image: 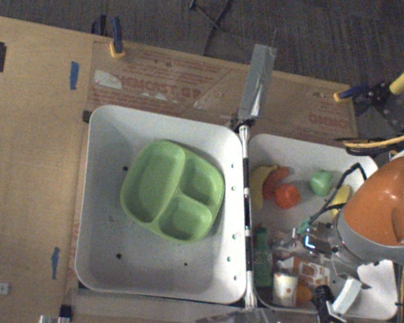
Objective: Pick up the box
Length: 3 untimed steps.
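Bins of white plastic sit side by side on the wooden surface [16, 163]. The left bin [94, 200] holds a green divided tray [173, 190], lying flat and turned a little askew.

The right bin [379, 300] is crowded. At its far end lie a yellow banana [260, 181], a red fruit [286, 195] touching it, and a small green item [321, 182] just right of that. Along the left wall a dark green bottle [262, 260] lies with its length running near to far.

The box [312, 274], white with orange print, is in the near half of the right bin, just right of the bottle and just beyond a white cup [284, 287] and an orange ball [304, 295]. Part of it is covered by the wrist above, so its long axis and facing cannot be told; the visible face looks roughly square with the bin walls.

The arm [383, 212] reaches in from the right, its orange band over the bin's right side. The hand [310, 244] is low over the clutter, just beyond the box. Whether it is wide or narrow cannot be told, and nothing shows it gripping the box.
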### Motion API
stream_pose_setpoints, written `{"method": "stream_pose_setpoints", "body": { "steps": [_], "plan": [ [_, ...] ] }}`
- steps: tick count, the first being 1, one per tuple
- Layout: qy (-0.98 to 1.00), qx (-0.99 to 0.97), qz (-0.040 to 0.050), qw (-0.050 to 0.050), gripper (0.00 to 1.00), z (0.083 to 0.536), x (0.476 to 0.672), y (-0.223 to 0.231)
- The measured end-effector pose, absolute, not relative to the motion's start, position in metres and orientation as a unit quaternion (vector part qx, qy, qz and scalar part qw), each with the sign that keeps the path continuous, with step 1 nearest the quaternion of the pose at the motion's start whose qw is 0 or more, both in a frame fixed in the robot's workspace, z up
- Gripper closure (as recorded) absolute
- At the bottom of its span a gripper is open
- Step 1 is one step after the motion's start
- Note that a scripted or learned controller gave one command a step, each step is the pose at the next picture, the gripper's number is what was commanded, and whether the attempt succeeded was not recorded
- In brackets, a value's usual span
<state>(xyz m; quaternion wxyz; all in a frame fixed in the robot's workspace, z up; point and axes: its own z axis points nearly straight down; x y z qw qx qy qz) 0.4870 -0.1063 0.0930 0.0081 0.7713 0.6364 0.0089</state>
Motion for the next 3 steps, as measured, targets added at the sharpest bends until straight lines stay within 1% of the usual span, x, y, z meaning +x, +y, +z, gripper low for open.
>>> {"method": "stream_pose_setpoints", "body": {
  "steps": [1, 2, 3],
  "plan": [
    [0.608, 0.794, -0.0001, 0.001, 0.0, 0.241, 0.545, -0.16],
    [0.679, 0.734, 0.0017, 0.004, 0.0, 0.096, 0.503, -0.139],
    [0.675, 0.738, 0.0001, 0.001, 0.0, 0.227, 0.526, -0.179]
  ]
}}
